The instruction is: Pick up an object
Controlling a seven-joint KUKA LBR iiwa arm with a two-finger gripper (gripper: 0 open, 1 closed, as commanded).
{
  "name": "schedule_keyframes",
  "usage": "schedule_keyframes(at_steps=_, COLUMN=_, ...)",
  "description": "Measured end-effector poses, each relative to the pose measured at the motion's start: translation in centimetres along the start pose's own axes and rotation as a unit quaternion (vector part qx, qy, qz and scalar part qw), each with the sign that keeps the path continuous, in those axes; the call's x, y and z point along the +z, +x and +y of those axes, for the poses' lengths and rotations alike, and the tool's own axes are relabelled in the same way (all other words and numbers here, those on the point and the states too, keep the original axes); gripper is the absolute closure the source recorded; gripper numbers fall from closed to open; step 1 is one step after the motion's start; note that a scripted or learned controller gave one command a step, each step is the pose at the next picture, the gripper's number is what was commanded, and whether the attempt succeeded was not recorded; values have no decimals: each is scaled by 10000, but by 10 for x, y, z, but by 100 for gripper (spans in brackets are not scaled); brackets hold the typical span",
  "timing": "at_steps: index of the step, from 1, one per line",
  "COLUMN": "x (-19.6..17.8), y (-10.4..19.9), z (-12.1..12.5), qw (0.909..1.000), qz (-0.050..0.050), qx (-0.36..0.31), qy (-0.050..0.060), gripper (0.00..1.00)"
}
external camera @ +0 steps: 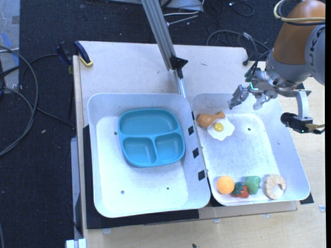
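Gripper (247, 98) hangs open, near fried egg (221, 128) below-left.

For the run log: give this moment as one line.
two-finger gripper: open, holds nothing, over right white bin far edge | fried-egg toy: in bin, untouched | blue divided plate: left bin

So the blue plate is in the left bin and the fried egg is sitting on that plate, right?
Not quite. The blue plate is in the left bin, but the fried egg is not on it. The camera view shows the egg lying on the floor of the right bin, next to a chicken drumstick.
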State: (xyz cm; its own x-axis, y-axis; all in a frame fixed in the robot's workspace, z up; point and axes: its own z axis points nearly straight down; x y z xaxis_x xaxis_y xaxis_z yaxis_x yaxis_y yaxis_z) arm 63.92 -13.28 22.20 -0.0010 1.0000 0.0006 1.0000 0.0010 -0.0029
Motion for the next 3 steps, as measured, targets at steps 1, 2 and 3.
schedule_keyframes(at_steps=1, x=-1, y=0, z=1, qw=10000, qz=-4, qx=-2, qy=-18, gripper=0)
schedule_keyframes(at_steps=2, x=45, y=-2, z=8, qw=10000, qz=-6, qx=2, qy=1, gripper=0)
schedule_keyframes(at_steps=3, x=109, y=0, z=9, qw=10000, qz=-3, qx=-4, qy=5, gripper=0)
